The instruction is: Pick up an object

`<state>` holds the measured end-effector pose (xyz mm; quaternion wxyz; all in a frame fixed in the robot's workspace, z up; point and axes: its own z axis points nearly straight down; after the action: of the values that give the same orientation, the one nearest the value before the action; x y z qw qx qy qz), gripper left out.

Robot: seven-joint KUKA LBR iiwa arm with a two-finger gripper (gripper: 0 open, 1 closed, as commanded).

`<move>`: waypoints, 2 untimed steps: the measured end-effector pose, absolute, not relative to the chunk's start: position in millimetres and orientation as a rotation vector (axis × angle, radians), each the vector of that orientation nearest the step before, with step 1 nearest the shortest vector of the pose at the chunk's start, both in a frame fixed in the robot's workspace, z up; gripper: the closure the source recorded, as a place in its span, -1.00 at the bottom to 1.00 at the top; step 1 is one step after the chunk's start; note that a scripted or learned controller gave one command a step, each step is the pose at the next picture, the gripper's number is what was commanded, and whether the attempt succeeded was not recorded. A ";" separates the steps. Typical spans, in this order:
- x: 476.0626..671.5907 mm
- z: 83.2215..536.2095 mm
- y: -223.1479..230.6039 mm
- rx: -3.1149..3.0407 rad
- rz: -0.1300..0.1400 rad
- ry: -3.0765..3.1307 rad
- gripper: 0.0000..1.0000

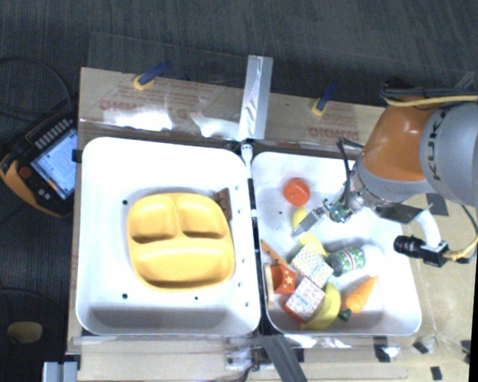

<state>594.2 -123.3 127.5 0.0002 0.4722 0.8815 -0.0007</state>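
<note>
Tool (308,220) low in right bin (394,309).
Finger state: cannot tell; tip beside orange disc (297,191), far of checkered blocks (310,266).

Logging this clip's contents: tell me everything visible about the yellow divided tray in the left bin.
The yellow tray looks like smooth moulded plastic, roughly rectangular with rounded corners. Ridges split it into three compartments: two small ones at the far side and one wide one nearer the camera. It lies flat and face up on the floor of the left bin, slightly rotated against the bin's walls. A small dark brown object sits against its far right corner. The compartments look bare.
</note>
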 end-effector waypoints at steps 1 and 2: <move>574.1 89.2 -119.5 1.890 0.009 2.499 -1.00; 581.6 89.2 -126.7 1.805 0.004 2.561 -1.00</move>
<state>581.6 -126.7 89.2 0.0041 0.5761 0.8173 0.0013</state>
